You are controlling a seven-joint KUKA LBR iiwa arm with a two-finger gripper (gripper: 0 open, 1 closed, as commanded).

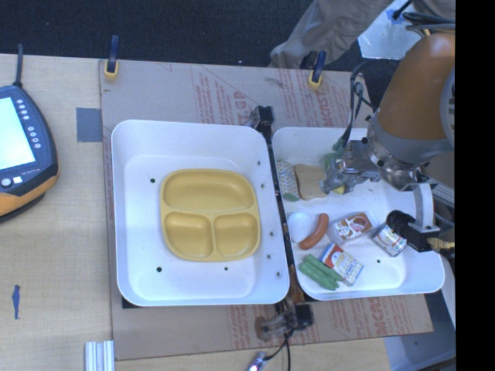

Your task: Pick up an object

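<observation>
Apparently reaching for a pick, the gripper hangs low over the right bin, just beside the bread, its grip impossible to tell, while the sausage lies nearby.

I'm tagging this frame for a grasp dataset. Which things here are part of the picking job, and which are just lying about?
Part of the job:
- pincer
- right bin
- hot dog sausage
- green pea pod
- small printed carton

Lying about:
- left bin
- yellow divided plate
- teach pendant
- yellow clamps
</observation>
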